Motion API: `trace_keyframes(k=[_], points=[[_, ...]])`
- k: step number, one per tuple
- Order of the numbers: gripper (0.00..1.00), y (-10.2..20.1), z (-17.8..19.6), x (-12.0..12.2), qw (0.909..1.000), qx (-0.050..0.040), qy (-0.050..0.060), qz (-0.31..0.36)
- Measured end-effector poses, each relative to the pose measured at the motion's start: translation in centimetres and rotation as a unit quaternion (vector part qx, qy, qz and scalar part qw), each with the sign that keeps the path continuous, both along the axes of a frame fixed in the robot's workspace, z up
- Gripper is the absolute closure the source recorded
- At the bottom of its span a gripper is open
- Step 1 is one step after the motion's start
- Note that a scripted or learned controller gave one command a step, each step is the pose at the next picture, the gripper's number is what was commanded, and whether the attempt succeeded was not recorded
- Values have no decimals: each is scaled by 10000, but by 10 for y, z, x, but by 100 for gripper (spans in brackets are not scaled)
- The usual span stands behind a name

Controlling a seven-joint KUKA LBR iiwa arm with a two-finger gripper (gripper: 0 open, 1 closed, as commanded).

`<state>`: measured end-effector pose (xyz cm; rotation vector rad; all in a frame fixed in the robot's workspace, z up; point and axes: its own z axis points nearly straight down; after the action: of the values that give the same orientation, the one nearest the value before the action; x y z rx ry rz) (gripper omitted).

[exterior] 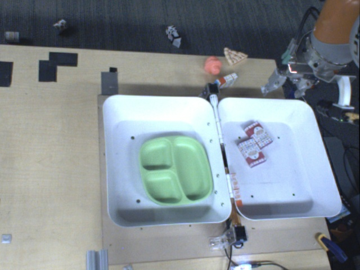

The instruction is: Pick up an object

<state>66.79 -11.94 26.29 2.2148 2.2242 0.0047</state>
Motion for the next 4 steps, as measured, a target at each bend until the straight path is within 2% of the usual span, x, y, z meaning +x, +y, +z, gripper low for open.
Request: trace_keyframes(k=[1,2,3,4], points=[[0,-61,-121,0,10000,-3,24,-11],[0,-17,-172,-35,10000,-16,-62,-4],[100,-17,-159,-32,9999,-19,-103,8],[0,-16,-159,-33,10000,-18,-95,9]])
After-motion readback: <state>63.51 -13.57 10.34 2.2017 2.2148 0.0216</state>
